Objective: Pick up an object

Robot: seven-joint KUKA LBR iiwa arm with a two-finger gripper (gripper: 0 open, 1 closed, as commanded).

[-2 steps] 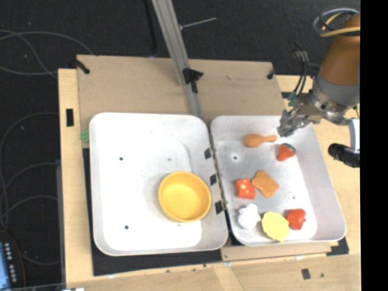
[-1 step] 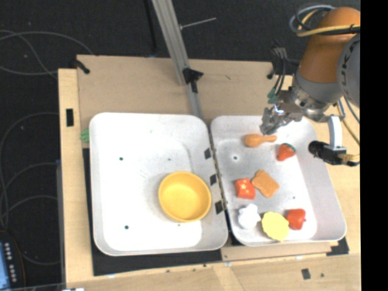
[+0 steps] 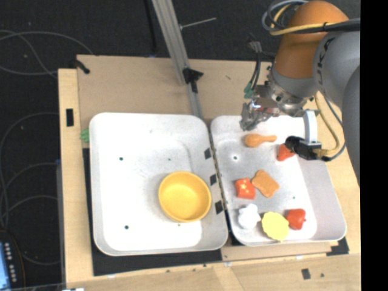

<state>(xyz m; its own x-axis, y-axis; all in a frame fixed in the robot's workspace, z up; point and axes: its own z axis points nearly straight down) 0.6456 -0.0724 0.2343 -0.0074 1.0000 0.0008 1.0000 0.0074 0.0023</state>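
Observation:
My gripper (image 3: pixel 250 121) hangs over the far left corner of the right bin (image 3: pixel 321 190), just above and left of an orange drumstick-shaped piece (image 3: pixel 259 140). Nothing shows between its fingers. In the right bin also lie a red piece (image 3: pixel 284 153) by the far right, a red block (image 3: pixel 245 188), a tan slice (image 3: pixel 265 183), a white piece (image 3: pixel 247 216), a yellow disc (image 3: pixel 275 225) and another red piece (image 3: pixel 296 218). A yellow bowl (image 3: pixel 184 196) sits in the left bin (image 3: pixel 130 156).
A slanted metal post (image 3: pixel 173 38) rises behind the bins, its foot close to the gripper's left. Cables loop off the arm at the right. The wooden bench (image 3: pixel 133 83) surrounds both bins.

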